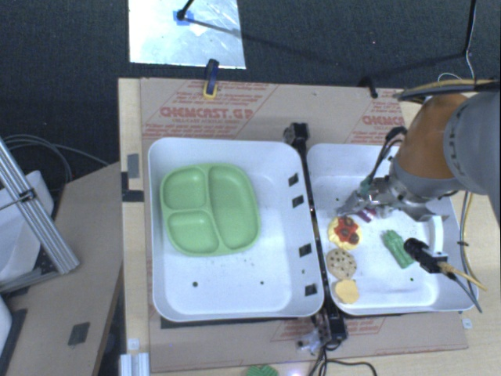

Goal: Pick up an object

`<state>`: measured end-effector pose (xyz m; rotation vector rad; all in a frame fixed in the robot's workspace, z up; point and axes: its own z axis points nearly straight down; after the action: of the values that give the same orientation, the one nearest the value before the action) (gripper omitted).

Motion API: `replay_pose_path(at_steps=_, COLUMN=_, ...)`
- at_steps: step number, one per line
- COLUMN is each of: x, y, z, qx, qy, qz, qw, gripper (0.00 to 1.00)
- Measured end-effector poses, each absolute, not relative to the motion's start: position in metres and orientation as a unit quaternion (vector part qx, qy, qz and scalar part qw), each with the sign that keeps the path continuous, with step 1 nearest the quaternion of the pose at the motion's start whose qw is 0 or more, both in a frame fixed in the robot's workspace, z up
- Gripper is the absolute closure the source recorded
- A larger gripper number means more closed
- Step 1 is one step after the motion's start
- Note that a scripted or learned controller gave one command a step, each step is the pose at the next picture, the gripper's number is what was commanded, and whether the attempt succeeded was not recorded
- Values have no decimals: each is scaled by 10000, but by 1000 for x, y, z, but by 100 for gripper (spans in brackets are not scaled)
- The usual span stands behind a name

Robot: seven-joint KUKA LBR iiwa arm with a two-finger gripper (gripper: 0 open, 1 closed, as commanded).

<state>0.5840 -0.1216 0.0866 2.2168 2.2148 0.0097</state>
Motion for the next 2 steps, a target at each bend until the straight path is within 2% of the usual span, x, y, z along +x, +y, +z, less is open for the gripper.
replay_pose_path(at_steps=1, x=586, y=-122, z=99, qx=7067, qy=7075, qz=44, qw=39, gripper=100)
replay_pose_path(at_steps=2, x=586, y=-121, z=98, qx=7067, qy=7075, qz=42, qw=34, gripper=0)
